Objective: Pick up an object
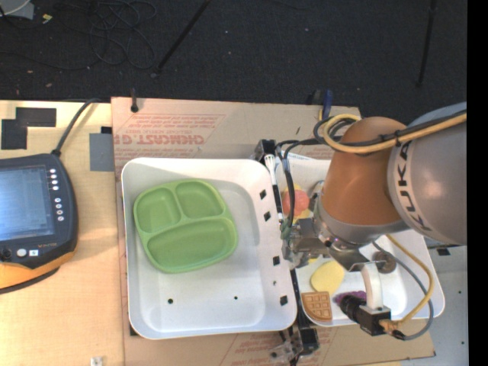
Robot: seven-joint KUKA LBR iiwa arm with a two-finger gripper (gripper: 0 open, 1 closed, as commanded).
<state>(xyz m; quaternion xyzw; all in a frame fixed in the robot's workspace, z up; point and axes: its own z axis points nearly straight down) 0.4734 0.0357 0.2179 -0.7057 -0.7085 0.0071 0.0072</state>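
the gripper [299, 248] is seen low in the right bin [427, 292], against that bin's left wall, under the orange band [366, 175] and the grey arm [435, 181] that reaches in from the right. the tool is largely covered by the wrist, and it cannot be told whether it is spread, closed, or clamped on anything.

just beside the tool, toward the near side, one yellow piece [328, 275] is seen lying on the bin floor. one waffle [318, 306], tan and gridded, is found just in front of it, touching or nearly touching it. one purple object [354, 295] lies to the right of the waffle, partly hidden by a black fitting on the arm. behind the tool, one pink-red object [298, 200] is glimpsed near the left wall; it may be more than one item, as the arm hides most of it. four or so objects are thus counted in the right bin.

two white bins are set side by side on cardboard [191, 128]. in the left bin [198, 303] one green tray [185, 225] with three compartments is laid flat, toward the far left corner, well apart from the tool.

to the left, on the bench [91, 311], one pendant [34, 208] with a screen is placed.
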